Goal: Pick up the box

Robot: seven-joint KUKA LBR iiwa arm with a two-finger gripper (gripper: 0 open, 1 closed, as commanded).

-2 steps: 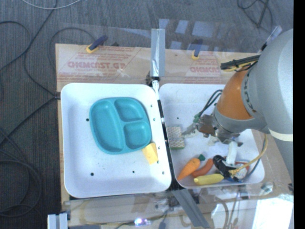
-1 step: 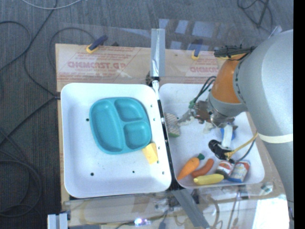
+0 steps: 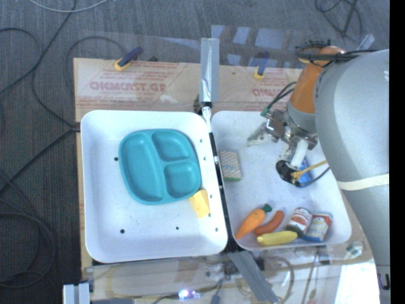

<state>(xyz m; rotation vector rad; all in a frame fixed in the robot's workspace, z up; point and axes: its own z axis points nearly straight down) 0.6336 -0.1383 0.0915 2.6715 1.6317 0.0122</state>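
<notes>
Nearest, along the lower edge of the right bin (image 3: 253, 182), a row of small things lay close together: an orange carrot (image 3: 251, 221) with a green top, a red sausage-shaped piece (image 3: 273, 221) just beside it, a yellow banana-like piece (image 3: 277, 237) below those two, then a small can (image 3: 299, 220). The box (image 3: 318, 227), marked in red, white and blue, sat at the row's right end in the lower right corner of that bin, touching or nearly touching the can.

In the left bin (image 3: 101, 189), a small yellow wedge (image 3: 200, 202) lay near the lower right, just off the edge of a teal divided plate (image 3: 159, 164) that took up the middle of the bin.

Farther up, a pale green speckled block (image 3: 230, 165) rested against the left wall of the right bin. Above and to its right, the pincer (image 3: 258, 135) hung over the upper part of the right bin, well apart from the box; whether it was open or closed could not be told, and nothing was seen held in it. The grey arm (image 3: 354, 125) with its orange band entered from the right of the frame.

Beyond the bins, the brown board of the table (image 3: 145, 84) carried red lettering and two yellow clamps (image 3: 128, 57) along its far edge.
</notes>
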